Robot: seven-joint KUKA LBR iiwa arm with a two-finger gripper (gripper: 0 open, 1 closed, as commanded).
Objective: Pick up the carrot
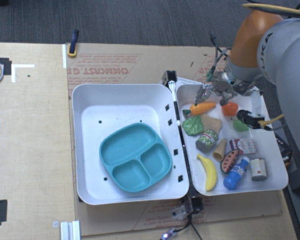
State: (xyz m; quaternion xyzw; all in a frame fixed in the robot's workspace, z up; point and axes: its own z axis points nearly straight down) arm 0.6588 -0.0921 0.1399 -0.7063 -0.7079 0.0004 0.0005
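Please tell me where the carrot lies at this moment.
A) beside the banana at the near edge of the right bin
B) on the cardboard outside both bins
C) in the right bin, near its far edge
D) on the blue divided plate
C: the carrot lies in the right bin near its far edge, just below the end effector.

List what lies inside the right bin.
The right bin holds a carrot, banana, tomato, leafy green, blue bottle and small can. The arm covers its far corner.
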